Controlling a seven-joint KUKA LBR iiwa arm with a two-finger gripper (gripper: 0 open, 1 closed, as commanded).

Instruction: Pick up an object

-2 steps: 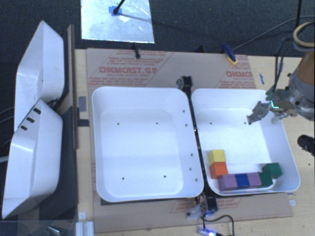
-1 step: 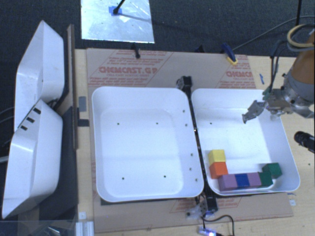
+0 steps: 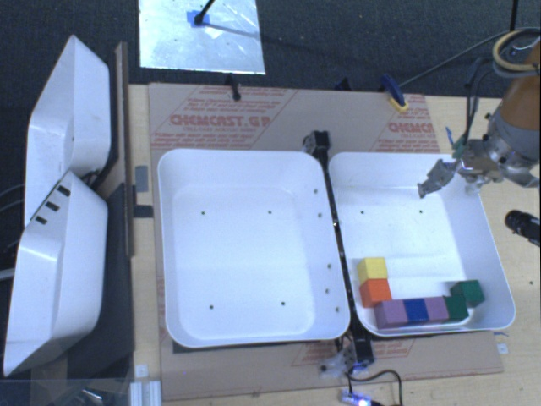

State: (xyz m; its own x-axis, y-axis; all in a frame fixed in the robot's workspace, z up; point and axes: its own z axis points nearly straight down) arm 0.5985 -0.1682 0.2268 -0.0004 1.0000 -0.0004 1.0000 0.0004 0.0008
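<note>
Nearest you, along the front wall of the right bin, you see a cluster of blocks lying close together. A purple block, a blue block and a second, paler purple block sit in a row, touching end to end. A green block stands at the row's right end, tight in the bin's front right corner. An orange block rests just behind the first purple one, and a yellow block touches the orange one from behind. The left bin lies beside the right bin, their rims meeting in the middle. Farther back, the gripper hangs over the rear part of the right bin, well apart from the blocks, with nothing between its fingers; you cannot tell from here whether they are spread or closed. The arm comes in from the right, above the bin's far right corner.
</note>
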